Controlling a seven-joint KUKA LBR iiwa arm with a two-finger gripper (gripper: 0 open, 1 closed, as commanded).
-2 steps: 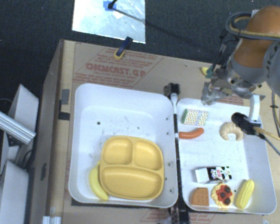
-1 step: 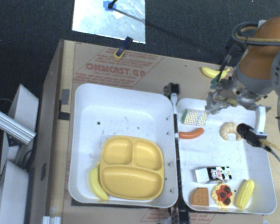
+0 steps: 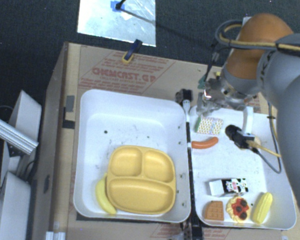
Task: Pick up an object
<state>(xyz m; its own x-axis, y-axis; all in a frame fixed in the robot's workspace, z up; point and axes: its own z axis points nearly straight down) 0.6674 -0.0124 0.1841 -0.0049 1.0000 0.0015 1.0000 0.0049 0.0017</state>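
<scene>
Gripper (image 3: 211,99): over the far end of the right bin (image 3: 286,207), against its left rim; whether it is open or closed cannot be told, and nothing is seen held in it. Contents are listed by place relative to the gripper, nearest the camera first. Right bin, farthest from the gripper along the near wall: a brown cracker (image 3: 214,210), a round toy pizza (image 3: 238,208) and a yellow corn cob (image 3: 262,207), in a row leading to the gripper's right. Just beyond them, a black-and-white box (image 3: 228,186). Closer to the gripper, an orange sausage (image 3: 204,143). Closest, just on the camera side of the gripper and apart from it, a checkered packet (image 3: 209,125). Left bin (image 3: 93,115), to the gripper's left and well apart: a yellow divided plate (image 3: 142,178), with a banana (image 3: 104,195) tucked at its near left edge
</scene>
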